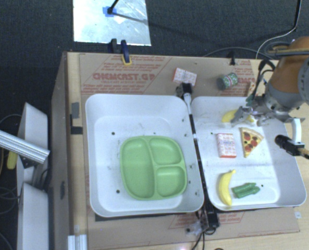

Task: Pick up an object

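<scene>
A grey arm (292, 66) with an orange band reaches in from the right over the far edge of the right bin (289, 191), one of two shallow white bins set side by side on a brown bench (138, 74). Its gripper (250, 113) hangs low at the bin's far side, close to a small yellow object (228, 116) lying near the back wall; from this angle it is impossible to tell whether the gripper is wide, narrow or holding anything, or whether it touches that yellow piece.

Just toward the near side of the gripper lies a toy pizza slice (250, 141), its point aimed toward the front of the bin. Beside it, to the left, rests a small red-and-white box (226, 145). Nearer the front wall, a yellow banana (225, 187) lies along the bin's left side, with a cluster of green beans (246, 190) just to its right.

The left bin (99, 139) carries a light green divided plate (154, 167) with three compartments, sitting toward the front and centre.

On the bench behind the bins sit a small green can (229, 80), tipped on its side, and a white paper tag (185, 76) near the seam between the two bins. A blue clamp (125, 51) grips the bench's far edge.
</scene>
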